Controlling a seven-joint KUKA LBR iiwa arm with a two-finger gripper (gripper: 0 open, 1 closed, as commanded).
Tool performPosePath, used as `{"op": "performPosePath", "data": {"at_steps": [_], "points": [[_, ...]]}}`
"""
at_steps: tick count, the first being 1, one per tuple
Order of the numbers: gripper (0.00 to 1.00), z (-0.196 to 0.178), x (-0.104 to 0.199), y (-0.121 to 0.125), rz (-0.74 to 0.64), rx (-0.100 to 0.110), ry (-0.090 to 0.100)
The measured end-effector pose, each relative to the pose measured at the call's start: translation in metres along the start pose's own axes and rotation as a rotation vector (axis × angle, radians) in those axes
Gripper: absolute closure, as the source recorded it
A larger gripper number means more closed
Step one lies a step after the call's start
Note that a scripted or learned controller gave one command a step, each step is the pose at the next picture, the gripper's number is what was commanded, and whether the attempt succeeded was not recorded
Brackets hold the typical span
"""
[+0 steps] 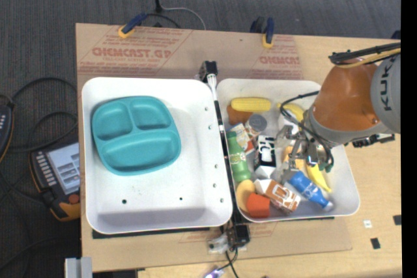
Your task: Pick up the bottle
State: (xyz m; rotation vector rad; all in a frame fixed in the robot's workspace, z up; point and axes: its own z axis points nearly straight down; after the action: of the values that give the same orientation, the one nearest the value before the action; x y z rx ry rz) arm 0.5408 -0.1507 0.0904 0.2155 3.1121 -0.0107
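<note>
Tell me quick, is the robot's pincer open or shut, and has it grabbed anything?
Pincer: down in the right bin just above the blue bottle; whether it is open, shut or holding anything cannot be told from this view.

two white bins point(151, 218) sit side by side on the bench point(215, 52).

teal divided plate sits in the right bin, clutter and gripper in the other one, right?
Not quite. The camera view shows the teal divided plate in the left bin, by itself. The clutter, including the blue bottle, is in the right bin, with the gripper above it.
</note>
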Motion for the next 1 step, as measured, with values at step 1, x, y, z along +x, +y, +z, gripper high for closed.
{"op": "performPosePath", "data": {"at_steps": [1], "points": [[0.0,-0.0016,0.0481,-0.0122,-0.202,-0.002,-0.007]]}}
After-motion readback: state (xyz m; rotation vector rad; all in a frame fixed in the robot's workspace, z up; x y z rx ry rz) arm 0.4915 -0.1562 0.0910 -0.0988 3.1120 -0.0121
